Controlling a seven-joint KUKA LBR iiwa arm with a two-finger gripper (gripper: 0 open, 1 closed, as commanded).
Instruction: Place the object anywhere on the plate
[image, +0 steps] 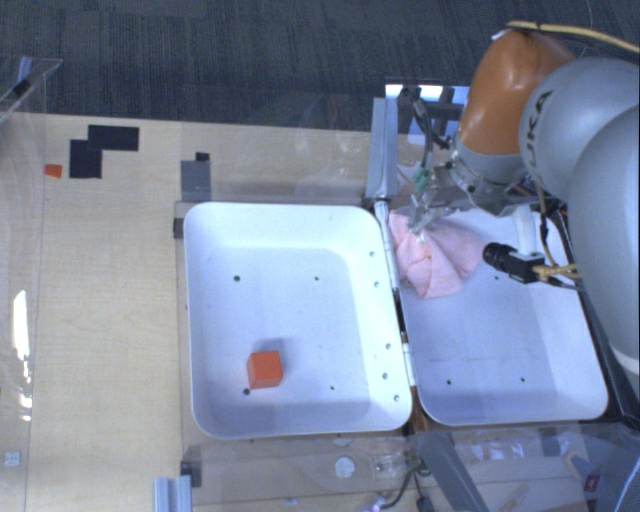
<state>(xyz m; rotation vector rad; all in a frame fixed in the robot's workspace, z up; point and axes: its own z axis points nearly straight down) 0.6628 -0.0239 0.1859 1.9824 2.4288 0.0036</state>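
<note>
Gripper (428, 212) over pink plate (435, 262) in right bin (520, 390), finger state unclear; orange block (265, 369) in left bin (300, 250).

One fixed camera looks down aslant on both bins (300, 225).

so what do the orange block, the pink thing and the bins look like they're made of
Orange block: probably foam or painted wood; matte, flat faces, crisp edges, no glare.
Pink thing: likely a thin plastic plate or soft sheet; pale, slightly uneven surface, too blurred to settle.
Bins: seemingly moulded plastic; smooth white, rounded corners, soft sheen, small dark dots on the floor.
</note>
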